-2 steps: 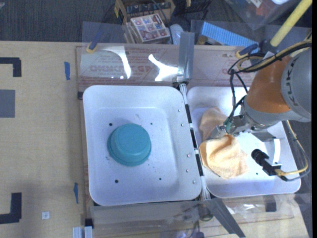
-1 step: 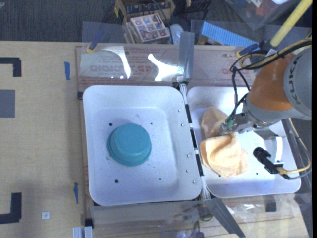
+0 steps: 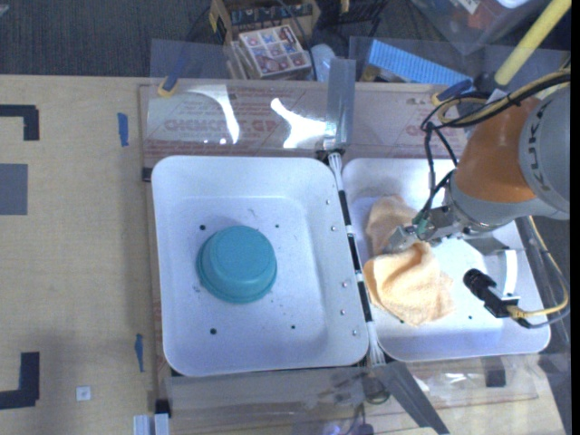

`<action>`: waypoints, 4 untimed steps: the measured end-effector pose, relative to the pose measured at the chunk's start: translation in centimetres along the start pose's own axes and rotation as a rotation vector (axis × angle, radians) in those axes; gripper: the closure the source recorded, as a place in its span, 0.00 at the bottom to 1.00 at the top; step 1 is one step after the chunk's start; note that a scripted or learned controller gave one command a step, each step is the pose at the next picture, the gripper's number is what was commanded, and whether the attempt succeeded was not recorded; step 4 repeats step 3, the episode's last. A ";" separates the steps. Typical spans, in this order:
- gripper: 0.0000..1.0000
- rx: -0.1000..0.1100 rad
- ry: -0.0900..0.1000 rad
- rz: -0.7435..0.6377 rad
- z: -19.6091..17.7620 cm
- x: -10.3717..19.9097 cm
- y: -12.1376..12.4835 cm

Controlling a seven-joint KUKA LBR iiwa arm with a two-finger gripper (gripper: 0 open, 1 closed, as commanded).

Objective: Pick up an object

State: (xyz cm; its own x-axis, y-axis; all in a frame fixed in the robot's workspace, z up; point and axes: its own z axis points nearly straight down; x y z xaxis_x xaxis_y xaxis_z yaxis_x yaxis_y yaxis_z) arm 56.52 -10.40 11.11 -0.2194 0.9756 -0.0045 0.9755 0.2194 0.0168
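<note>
jaws [image 3: 419, 232] sit low in the right bin [image 3: 535, 338], state cannot be told; tan cloth [image 3: 410, 284] lies bunched directly beneath and beside them. teal bowl [image 3: 237, 263] rests well left, in the left bin [image 3: 181, 333].

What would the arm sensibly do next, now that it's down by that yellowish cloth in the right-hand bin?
Probably a short lift straight up. The gripper sits at the top edge of the yellow cloth in the right bin, and rising would show whether the cloth comes along.

A crumpled pale-orange cloth [image 3: 410, 275] lies bunched in the right bin [image 3: 453, 338], near its left wall.
</note>
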 end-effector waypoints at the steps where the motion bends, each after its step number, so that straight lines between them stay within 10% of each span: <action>1: 0.00 0.008 0.003 -0.094 2.2 -0.8 2.1; 2: 1.00 0.002 0.001 -0.091 1.1 -0.9 2.2; 3: 1.00 0.013 0.004 -0.290 -11.6 4.5 11.0; 4: 1.00 0.013 0.004 -0.290 -11.6 4.5 11.0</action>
